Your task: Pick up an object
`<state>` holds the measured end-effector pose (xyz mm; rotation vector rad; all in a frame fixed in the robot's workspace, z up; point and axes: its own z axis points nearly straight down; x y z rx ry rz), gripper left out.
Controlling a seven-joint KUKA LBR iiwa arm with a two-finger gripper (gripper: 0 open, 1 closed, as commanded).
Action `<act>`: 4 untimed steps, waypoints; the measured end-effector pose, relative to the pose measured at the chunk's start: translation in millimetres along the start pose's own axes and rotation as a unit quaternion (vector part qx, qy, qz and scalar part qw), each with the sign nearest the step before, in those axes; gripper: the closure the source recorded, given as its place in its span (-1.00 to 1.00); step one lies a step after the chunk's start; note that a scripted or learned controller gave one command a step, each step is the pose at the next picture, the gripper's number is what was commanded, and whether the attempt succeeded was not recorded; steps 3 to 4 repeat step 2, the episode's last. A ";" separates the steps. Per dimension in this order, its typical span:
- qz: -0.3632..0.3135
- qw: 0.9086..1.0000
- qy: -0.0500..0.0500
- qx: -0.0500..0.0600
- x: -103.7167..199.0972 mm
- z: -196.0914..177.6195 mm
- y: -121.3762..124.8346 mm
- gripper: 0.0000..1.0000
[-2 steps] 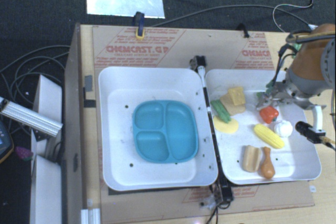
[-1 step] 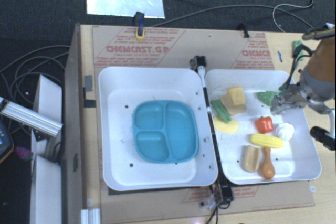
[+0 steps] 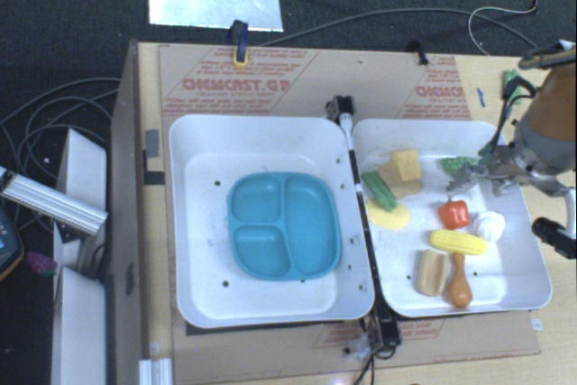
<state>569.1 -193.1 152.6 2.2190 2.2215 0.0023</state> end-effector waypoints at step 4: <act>-0.001 1.000 0.000 -0.001 35.1 57.8 -13.3 1.00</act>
